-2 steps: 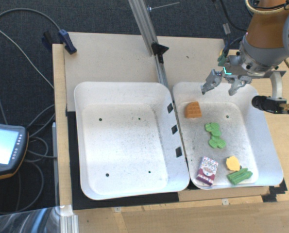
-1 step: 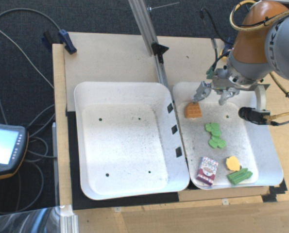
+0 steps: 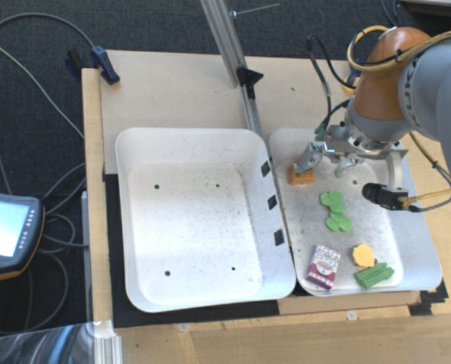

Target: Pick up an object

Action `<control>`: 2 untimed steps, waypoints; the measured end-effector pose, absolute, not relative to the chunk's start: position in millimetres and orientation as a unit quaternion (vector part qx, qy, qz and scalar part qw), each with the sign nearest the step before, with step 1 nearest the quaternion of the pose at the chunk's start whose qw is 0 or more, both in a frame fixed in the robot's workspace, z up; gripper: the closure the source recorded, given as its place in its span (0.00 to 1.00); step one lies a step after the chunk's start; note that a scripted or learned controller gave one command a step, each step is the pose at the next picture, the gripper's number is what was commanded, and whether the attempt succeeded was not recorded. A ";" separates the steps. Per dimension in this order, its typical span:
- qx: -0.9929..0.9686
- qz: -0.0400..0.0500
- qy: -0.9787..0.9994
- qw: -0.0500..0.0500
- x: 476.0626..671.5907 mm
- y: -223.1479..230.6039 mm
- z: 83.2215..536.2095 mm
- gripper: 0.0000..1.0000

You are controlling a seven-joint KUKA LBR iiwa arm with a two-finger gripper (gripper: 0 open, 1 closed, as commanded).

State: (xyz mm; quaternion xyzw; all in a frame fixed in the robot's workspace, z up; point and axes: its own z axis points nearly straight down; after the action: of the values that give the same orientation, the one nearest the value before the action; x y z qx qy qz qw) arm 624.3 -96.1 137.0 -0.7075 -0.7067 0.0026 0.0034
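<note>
We look down at a slant on a wooden table [image 3: 172, 82] bearing two shallow white bins side by side. The left bin [image 3: 134, 158] shows bare speckled floor; the right bin [image 3: 414, 241] holds the objects. Our grey arm [image 3: 430, 74], with its orange band, reaches in from three o'clock, and its jaws [image 3: 310, 161] hang low over the right bin's upper left area, directly above a small orange block [image 3: 302, 177] at about ten o'clock in that bin. We cannot tell whether the jaws are apart or together, nor whether they touch the block. Toward the bin's centre lies a green piece [image 3: 335, 211]; at five o'clock sit a yellow piece [image 3: 363, 255], a green bundle [image 3: 374, 274] and a pink packet [image 3: 324, 266]. To grasp well, we judge the jaws should straddle the orange block squarely, descend fully, and close before lifting, minding the nearby bin wall.
</note>
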 end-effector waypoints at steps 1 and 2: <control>-0.707 0.002 -0.707 0.003 623.2 -95.3 89.5 0.00; -0.707 -0.001 -0.707 0.001 625.4 -94.9 104.2 1.00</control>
State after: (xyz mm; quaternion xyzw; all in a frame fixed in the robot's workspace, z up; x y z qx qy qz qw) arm 625.4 -94.9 104.2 -0.7072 -0.7070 -0.0008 0.0007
